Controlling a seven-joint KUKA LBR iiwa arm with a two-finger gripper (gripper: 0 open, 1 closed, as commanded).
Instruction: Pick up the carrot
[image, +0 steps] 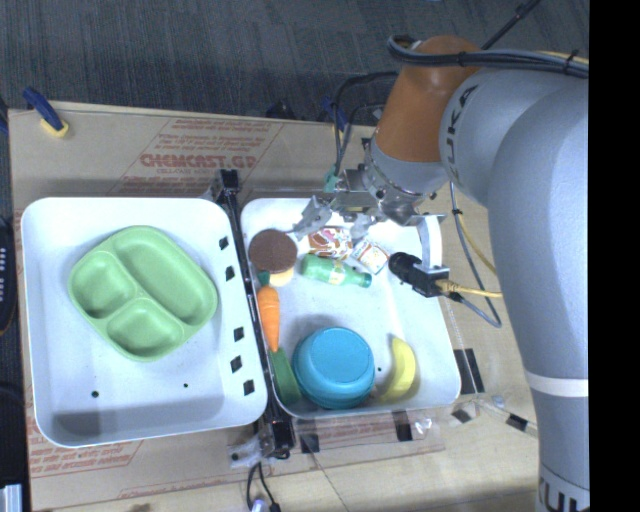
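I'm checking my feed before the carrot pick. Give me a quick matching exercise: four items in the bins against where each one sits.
Things:
1. carrot
2. green divided plate
3. blue bowl
4. banana

Places:
A. alone in the left bin
B. right bin, along its left wall, below the brown-capped item
C. right bin, near corner on the right, beside the bowl
D. right bin, near edge, between the carrot's end and the banana

Pairs: 1-B, 2-A, 3-D, 4-C
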